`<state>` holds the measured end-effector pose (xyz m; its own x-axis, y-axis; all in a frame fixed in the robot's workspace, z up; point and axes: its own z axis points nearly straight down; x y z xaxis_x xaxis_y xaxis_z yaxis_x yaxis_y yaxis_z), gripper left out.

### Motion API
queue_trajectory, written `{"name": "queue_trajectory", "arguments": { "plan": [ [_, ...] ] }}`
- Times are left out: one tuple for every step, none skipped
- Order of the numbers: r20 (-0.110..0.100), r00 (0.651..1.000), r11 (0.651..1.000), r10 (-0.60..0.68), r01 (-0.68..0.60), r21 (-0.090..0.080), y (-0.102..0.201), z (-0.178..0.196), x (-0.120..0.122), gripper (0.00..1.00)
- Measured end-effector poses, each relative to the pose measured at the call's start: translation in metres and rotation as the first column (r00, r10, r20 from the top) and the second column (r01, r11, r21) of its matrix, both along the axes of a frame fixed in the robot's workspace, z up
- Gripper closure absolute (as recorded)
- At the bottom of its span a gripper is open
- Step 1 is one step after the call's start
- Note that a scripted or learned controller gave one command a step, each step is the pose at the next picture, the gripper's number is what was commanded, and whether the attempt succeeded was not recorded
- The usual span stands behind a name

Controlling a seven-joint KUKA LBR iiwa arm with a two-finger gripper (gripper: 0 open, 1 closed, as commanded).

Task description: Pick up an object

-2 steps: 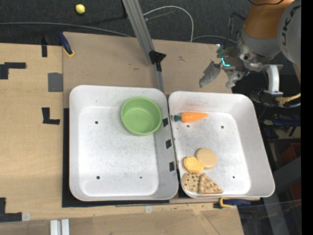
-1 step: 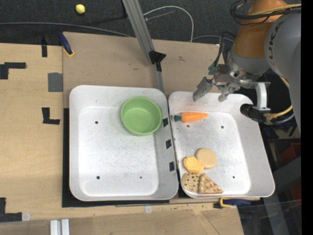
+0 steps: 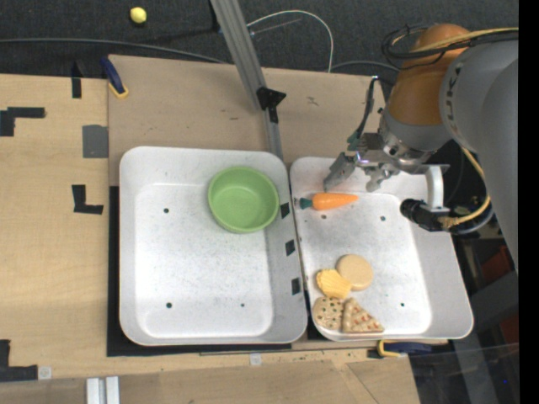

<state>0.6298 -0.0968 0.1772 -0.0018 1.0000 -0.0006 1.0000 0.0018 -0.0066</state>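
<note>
Starting at the left, the left bin (image 3: 152,251) carries a green bowl (image 3: 243,199), upright, sitting toward its far right corner and close to the wall it shares with its neighbour. A grey pole (image 3: 240,45) slants down from the far side and ends just above the seam between the two bins. Across the seam, the right bin (image 3: 421,268) has a toy carrot (image 3: 334,200) lying flat near its far left corner, orange body pointing right and its small green top toward the seam. Nearer to me, in the near left corner of the same bin, a small cluster of food pieces touch one another: a round pale biscuit (image 3: 355,271), a yellow piece (image 3: 333,284) just left of it, a dotted cracker (image 3: 328,312) and a wedge-shaped slice (image 3: 360,318) at the rim. The gripper (image 3: 364,172) hangs just beyond the carrot, over the far edge of the right bin, its fingers spread a little with nothing between them; the carrot rests on the bin floor, apart from them. The grey arm with its orange band (image 3: 425,82) comes in from the right.
</note>
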Motion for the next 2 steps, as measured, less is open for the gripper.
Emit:
{"name": "queue_trajectory", "arguments": {
  "plan": [
    [0.0,1.0,1.0,0.0,0.0,0.0,0.007,-0.047,-0.005,0.0],
    [0.004,1.0,1.0,0.001,-0.001,0.001,0.007,-0.034,-0.004,1.0]
  ]
}}
